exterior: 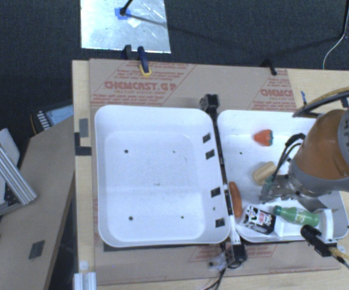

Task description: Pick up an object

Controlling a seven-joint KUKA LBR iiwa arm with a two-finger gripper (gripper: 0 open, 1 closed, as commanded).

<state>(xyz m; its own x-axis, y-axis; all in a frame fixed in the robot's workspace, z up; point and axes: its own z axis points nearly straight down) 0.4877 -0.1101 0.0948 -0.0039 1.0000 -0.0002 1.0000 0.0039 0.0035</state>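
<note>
Green bottle [293,214], partly under arm [328,153], end effector [273,189] unclear

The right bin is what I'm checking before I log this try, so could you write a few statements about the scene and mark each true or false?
1. A green bottle lies in the right bin. True.
2. The left bin holds a strawberry. False: the red strawberry-like item lies in the right bin, toward its far side.
3. A sausage lies by the right bin's left wall. True.
4. The tool hangs over the left bin. False: it is over the right bin, beside a beige lump.
5. A small black and white packet lies left of the bottle. True.
</note>
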